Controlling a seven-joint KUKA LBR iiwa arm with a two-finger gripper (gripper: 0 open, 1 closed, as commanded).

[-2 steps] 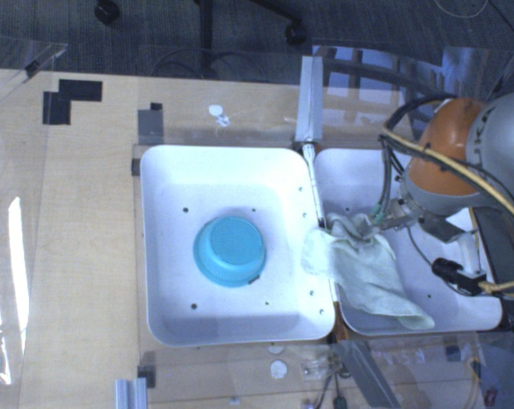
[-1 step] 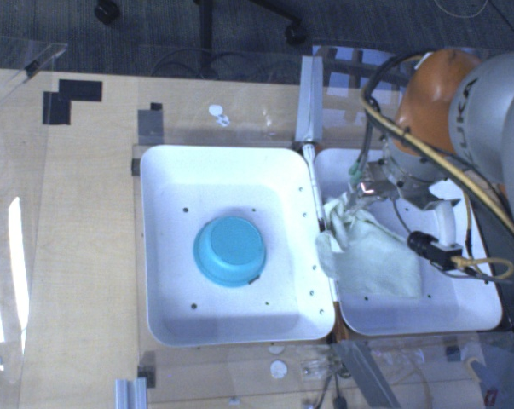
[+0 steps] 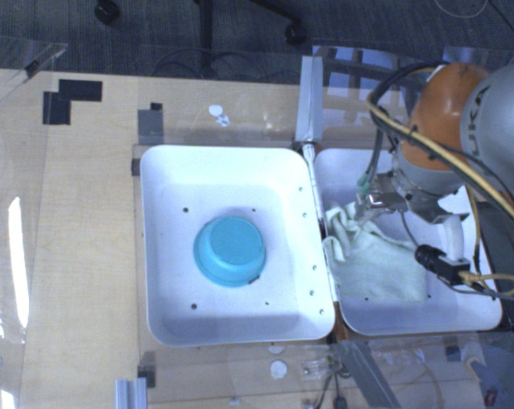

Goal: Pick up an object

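Two white bins, the left bin (image 3: 167, 309) and the right bin (image 3: 414, 313); one blue bowl (image 3: 230, 250); one pale cloth (image 3: 378, 267)

Blue bowl (image 3: 230, 250), left bin (image 3: 167, 318); pincer (image 3: 369, 201) over cloth (image 3: 378, 269)

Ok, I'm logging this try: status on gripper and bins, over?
Gripper over right bin, at bunched edge of the cloth. Hold not confirmed. Blue bowl sits in left bin, apart. Nothing in the way.

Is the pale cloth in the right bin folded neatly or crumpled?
Crumpled: the cloth bunches in wrinkles at its upper left and lies flatter toward the lower right, without neat folds.
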